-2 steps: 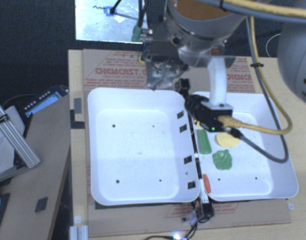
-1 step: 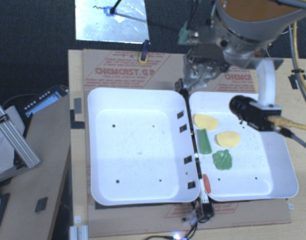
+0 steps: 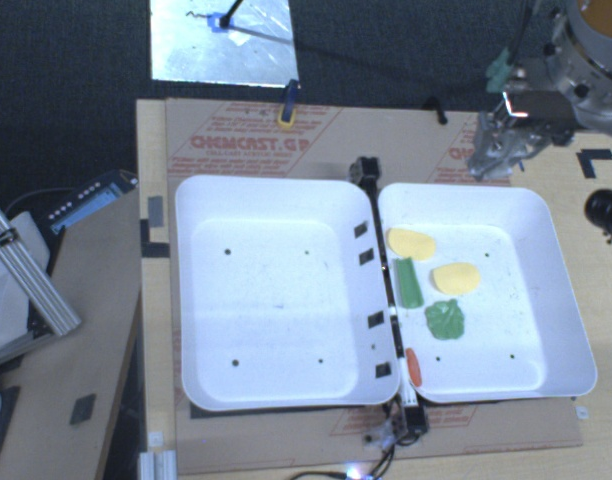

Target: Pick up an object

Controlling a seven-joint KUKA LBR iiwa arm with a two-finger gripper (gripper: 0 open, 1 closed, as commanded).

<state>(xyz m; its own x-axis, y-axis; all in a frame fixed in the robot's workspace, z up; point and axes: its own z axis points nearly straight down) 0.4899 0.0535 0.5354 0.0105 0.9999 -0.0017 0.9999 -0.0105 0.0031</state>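
The right bin [image 3: 546,268] holds several small objects near its left side: a yellow piece [image 3: 411,242], a second yellow piece [image 3: 456,278], a green stick [image 3: 408,282], a green leafy piece [image 3: 445,319] and a small orange piece [image 3: 413,366] by the divider. My gripper [image 3: 494,155] hangs above the bench just beyond the right bin's far rim, well apart from all of them. Nothing shows between its tips.
The left bin [image 3: 201,268] lies beside the right one, joined by a black clipped divider [image 3: 384,278]. A shiny metal sheet [image 3: 223,28] lies at the back left. A grey rail [image 3: 26,278] and a remote-like device [image 3: 86,198] sit to the left.
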